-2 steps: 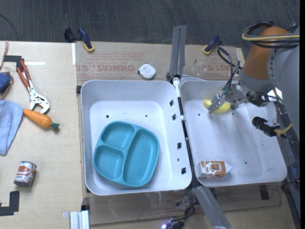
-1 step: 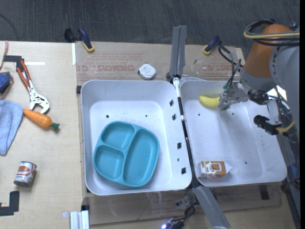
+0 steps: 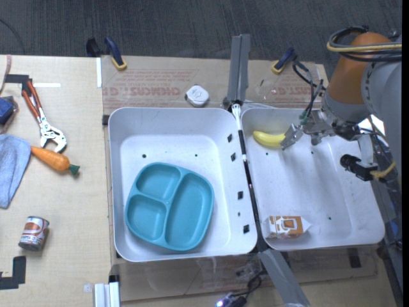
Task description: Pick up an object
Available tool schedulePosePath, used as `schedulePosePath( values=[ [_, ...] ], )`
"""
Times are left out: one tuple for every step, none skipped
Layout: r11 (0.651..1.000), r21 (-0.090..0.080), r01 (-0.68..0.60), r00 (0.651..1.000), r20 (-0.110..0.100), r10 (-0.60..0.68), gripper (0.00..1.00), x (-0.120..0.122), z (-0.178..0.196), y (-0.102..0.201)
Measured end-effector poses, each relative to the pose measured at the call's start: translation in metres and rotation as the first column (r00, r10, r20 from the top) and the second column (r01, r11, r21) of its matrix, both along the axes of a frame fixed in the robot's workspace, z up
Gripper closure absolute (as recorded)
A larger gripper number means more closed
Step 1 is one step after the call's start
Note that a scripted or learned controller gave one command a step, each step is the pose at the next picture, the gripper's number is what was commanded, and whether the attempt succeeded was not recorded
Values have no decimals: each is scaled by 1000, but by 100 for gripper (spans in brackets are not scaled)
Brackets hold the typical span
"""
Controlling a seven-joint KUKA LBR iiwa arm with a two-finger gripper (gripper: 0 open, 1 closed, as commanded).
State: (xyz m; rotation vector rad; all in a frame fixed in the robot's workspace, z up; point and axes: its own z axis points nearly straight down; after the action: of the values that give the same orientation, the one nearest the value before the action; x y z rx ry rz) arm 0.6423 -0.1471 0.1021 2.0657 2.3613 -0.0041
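On the bench at far left lie a blue cloth, pliers, a carrot and a can. The left bin holds a teal divided plate. The right bin holds a small carton near its front wall and a banana near its back left corner. The banana's long axis runs roughly left-right, its right end toward the gripper. The gripper sits just beside that end; finger state cannot be determined. Judged step: approach to grasp. The next move calls for centring the gripper across the banana's width.
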Motion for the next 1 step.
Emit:
schedulePosePath(
  values=[
    [996,3,-92,996,-1,92,0,8,-10,42]
  ],
)
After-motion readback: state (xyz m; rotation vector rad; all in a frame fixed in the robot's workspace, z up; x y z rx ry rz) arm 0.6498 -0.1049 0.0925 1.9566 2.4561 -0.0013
